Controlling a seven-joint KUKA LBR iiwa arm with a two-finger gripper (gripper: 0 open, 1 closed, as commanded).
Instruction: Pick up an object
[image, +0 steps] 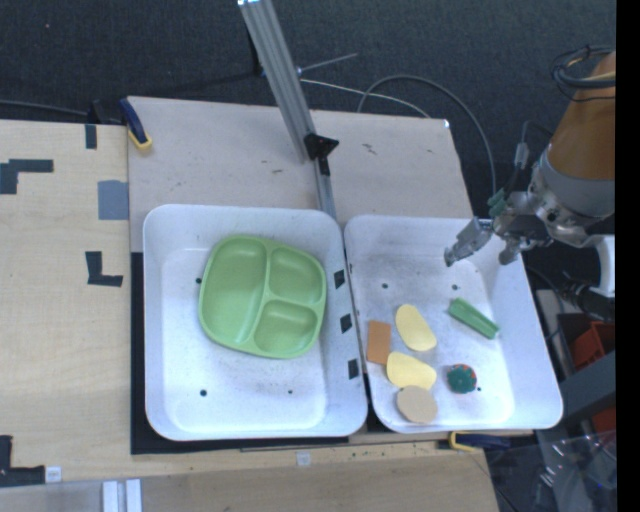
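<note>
Currently the end effector (483, 242) hangs open, holding nothing, above the right bin (530, 330); descending, it may clip the green block (472, 318) (lying slanted) aside.

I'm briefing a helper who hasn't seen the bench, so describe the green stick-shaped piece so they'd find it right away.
Look in the right-hand shallow white bin, among the small items at its near end. The flat green stick-shaped piece lies tilted toward the bin's right wall. It is the only long, narrow, straight-edged green item; its neighbours are rounded yellow, tan, orange or dark teal pieces.

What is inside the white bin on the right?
The right bin holds a green block, two yellow pieces, an orange piece, a tan round piece and a small teal-and-red thing. Whatever lies beneath them is covered.
</note>
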